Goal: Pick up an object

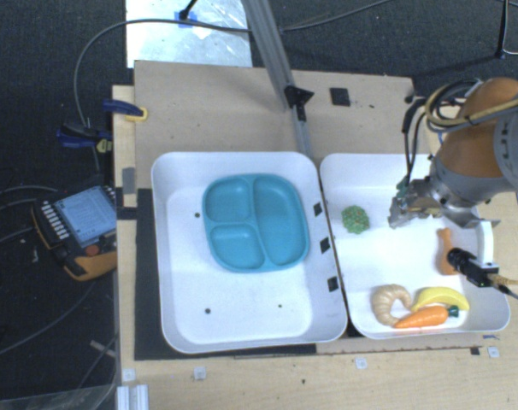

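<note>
The grey arm's gripper (402, 209) hangs low over the right shallow white bin (370, 314), whether open or closed I cannot tell, just beside a small green bumpy ball (356, 219), while a yellow banana (441, 296), orange carrot (421, 318) and beige croissant-shaped piece (387, 301) lie together near the front.

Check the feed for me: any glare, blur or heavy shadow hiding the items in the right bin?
Camera view: even lighting, soft shadows only; the white right bin is bright but not washed out. The green item, banana and carrot read clearly; the tool is slightly soft; glare sits on the foil sheet at top.
</note>
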Available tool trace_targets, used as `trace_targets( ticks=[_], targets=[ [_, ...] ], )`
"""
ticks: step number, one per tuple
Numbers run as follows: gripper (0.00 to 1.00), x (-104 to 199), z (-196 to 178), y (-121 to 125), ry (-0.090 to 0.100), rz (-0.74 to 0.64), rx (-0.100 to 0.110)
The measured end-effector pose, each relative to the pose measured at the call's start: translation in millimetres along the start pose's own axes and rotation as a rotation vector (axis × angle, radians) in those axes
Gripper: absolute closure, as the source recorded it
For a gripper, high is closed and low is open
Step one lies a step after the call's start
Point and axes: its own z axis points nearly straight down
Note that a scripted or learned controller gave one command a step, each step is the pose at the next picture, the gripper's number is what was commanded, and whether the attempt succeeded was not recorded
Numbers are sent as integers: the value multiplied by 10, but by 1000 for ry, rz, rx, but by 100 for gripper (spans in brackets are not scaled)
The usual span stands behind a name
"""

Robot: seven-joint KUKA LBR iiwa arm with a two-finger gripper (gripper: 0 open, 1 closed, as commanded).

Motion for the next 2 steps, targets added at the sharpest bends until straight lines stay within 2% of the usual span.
trace_targets(
  ticks=[2],
  targets=[
    [100,-19,-936,-44,0,-1,-1]
  ],
)
